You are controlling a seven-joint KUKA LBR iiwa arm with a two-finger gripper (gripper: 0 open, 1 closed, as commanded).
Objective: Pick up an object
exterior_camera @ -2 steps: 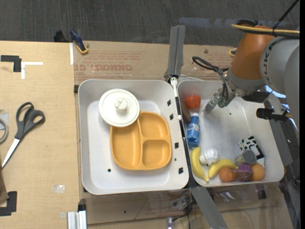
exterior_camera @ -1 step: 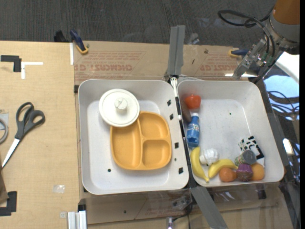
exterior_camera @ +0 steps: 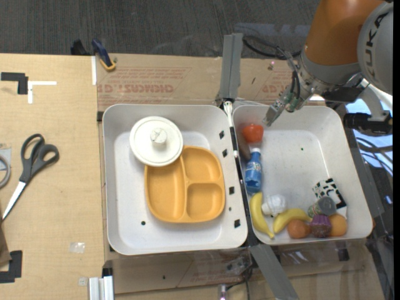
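My gripper (exterior_camera: pixel 281 108) hangs over the far left corner of the right bin (exterior_camera: pixel 300 152), open, with nothing between its fingers. Just below and to its left a red tomato (exterior_camera: pixel 252 132) lies against the bin's left wall. A blue bottle (exterior_camera: pixel 252 167) lies below the tomato. Along the near side sit two bananas (exterior_camera: pixel 257 214), a small white object (exterior_camera: pixel 273 204), an orange (exterior_camera: pixel 297 229), a purple fruit (exterior_camera: pixel 320 225), a second orange (exterior_camera: pixel 338 225), a grey disc (exterior_camera: pixel 325 205) and a black-and-white patterned piece (exterior_camera: pixel 329 188).
The left bin (exterior_camera: pixel 119 186) holds a yellow divided plate (exterior_camera: pixel 185 186) and a round white lidded dish (exterior_camera: pixel 156 140). Scissors (exterior_camera: pixel 28 161) lie on the bench at the far left. The arm's orange band (exterior_camera: pixel 340 17) looms above the right bin's far edge.
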